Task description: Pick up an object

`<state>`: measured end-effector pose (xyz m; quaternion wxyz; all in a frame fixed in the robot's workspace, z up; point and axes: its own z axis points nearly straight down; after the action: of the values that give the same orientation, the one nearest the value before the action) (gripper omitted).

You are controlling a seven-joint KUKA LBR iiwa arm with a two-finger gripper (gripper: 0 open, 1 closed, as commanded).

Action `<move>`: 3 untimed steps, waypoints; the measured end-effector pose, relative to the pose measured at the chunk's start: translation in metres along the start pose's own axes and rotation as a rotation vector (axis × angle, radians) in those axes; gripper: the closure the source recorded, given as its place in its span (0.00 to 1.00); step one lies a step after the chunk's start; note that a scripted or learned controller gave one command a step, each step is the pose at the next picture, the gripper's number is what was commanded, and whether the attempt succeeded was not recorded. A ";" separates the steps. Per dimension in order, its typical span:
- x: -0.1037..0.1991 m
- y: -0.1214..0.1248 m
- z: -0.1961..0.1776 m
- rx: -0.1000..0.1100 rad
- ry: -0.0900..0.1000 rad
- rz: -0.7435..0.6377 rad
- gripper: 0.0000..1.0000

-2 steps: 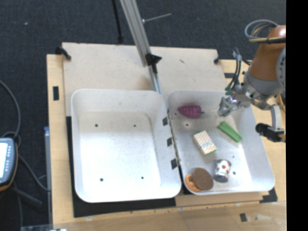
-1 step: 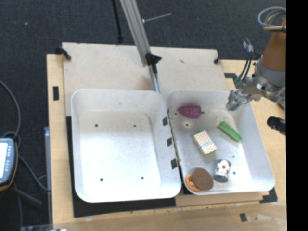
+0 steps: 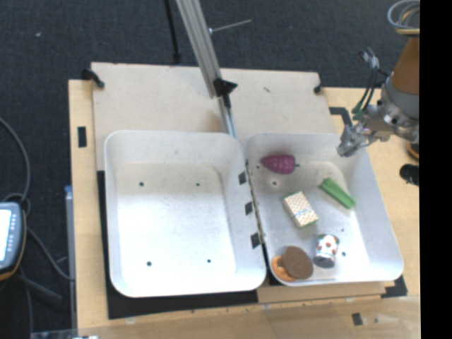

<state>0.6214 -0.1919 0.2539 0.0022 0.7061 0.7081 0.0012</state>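
The right bin [image 3: 374,210] holds a purple fruit-shaped object [image 3: 278,163] at its far left, a green block [image 3: 337,193] toward the right, a pale patterned box [image 3: 301,209] in the middle, a brown round cookie [image 3: 296,262] at the near edge and a small white and red can [image 3: 325,249] beside it. My gripper [image 3: 348,145] hangs over the bin's far right corner, up and right of the green block, with nothing visibly held.
The left bin [image 3: 116,210] lies beside the right one. A slanted aluminium post [image 3: 200,37] rises from the board behind the bins. Cables and a handheld device [image 3: 8,235] lie on the floor at the left.
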 end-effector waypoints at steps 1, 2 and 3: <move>0.050 -0.007 0.010 0.004 0.001 -0.003 1.00; 0.095 -0.001 0.014 0.004 0.002 -0.003 1.00; 0.146 0.002 0.003 0.002 0.003 -0.005 1.00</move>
<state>0.6228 -0.0458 0.2504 0.0006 0.7044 0.7098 0.0016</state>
